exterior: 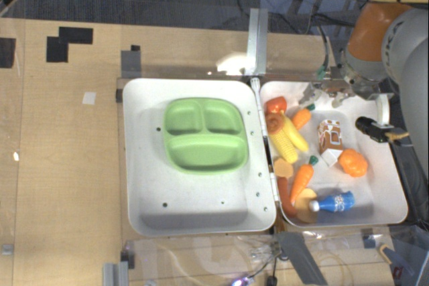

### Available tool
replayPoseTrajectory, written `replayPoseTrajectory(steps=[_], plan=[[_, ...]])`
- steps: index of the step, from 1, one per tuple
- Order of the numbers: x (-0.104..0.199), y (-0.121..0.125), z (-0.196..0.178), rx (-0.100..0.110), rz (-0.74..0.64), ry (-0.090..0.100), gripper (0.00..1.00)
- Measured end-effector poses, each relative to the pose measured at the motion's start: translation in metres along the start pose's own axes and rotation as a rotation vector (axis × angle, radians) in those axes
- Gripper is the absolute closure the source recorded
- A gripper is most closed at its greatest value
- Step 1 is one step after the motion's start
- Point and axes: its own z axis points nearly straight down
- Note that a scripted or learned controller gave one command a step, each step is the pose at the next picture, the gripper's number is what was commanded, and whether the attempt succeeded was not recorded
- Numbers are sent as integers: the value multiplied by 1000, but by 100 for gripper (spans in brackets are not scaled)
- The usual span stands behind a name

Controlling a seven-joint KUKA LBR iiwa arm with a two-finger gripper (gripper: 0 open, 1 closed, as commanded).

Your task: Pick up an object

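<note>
While the claw (326, 92) hangs slightly open and empty, the small carrot (301, 118) nearby looks light, rigid, slippery; grip mid-body

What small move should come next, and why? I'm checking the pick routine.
Probably a short descent toward the small carrot. The gripper hangs at the back of the right bin with nothing between its fingers, and that carrot lies just below it, nearer than the corn cob or the orange.
</note>
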Motion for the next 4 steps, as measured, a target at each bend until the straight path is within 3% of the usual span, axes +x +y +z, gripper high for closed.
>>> replayPoseTrajectory(steps=[1, 2, 3, 4], plan=[[7, -51, 33, -6, -75, 4, 0], [8, -48, 20, -14, -75, 4, 100], [47, -45, -3, -5, -300, 4, 100], [87, -38, -65, -4, -109, 5, 100]])
